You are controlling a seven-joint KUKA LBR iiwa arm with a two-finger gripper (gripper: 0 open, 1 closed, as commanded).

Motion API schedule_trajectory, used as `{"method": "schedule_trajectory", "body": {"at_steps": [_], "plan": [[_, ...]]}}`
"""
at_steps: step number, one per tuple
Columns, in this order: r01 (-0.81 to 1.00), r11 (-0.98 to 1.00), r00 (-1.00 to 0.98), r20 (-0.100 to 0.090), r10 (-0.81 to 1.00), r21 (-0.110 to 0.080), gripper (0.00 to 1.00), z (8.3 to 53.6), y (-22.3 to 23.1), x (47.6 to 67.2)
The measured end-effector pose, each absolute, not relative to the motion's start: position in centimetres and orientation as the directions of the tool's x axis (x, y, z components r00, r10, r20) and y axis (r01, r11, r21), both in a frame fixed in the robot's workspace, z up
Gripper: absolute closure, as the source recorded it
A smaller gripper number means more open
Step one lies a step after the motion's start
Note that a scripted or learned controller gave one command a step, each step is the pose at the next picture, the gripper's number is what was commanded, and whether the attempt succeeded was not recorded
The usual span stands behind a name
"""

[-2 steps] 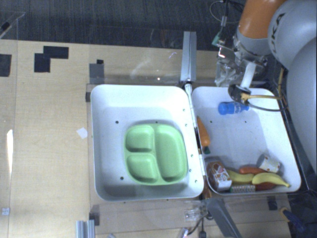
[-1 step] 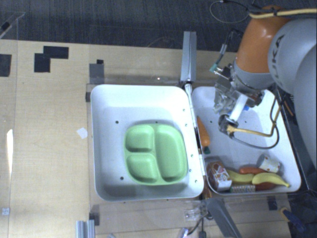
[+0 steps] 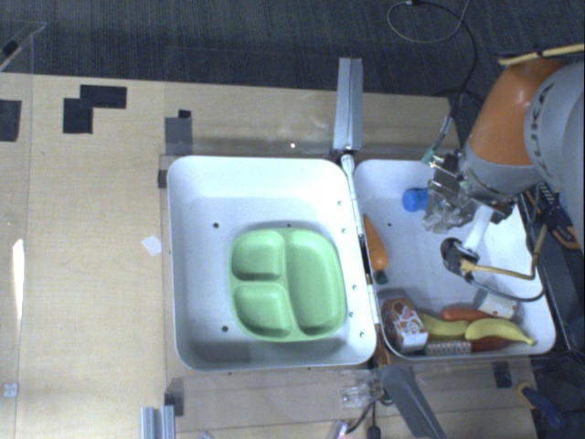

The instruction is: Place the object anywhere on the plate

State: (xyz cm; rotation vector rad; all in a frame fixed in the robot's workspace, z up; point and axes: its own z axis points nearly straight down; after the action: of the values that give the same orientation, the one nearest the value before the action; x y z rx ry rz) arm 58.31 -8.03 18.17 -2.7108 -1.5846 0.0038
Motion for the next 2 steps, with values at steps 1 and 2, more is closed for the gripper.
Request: {"method": "schedule_trajectory", "body": {"at_steps": [1, 2], "plan": [[0.994, -0.107, 0.107, 0.000, 0.994, 0.002, 1.00, 27.0, -4.3, 66.5], [0.973, -0.229, 0.229, 0.000, 0.973, -0.001, 1.00, 20.7, -0.9, 61.0]]}}
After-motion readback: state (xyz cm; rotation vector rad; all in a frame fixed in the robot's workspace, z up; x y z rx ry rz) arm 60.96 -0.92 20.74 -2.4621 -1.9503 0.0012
